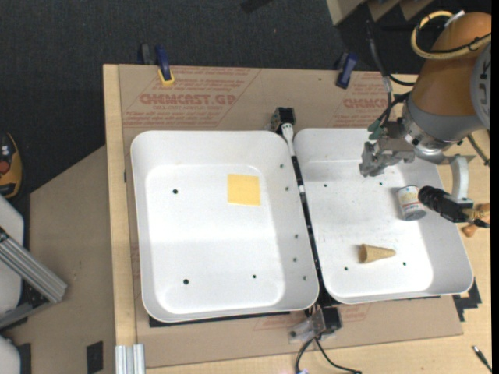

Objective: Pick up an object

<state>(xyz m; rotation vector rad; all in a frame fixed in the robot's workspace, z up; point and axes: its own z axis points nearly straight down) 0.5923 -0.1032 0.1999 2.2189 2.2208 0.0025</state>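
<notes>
The gripper (376,164) is seen in the upper part of the right bin (343,150), its opening not discernible, while a can (408,202), a cone (376,253) and, left, a yellow square (243,189) are left lying

Arm (456,61) cut by the right edge; small can's (408,202) label too small to read.

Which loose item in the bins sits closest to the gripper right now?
The small white can, just below-right of the gripper; the cone and yellow square lie farther off.
</notes>
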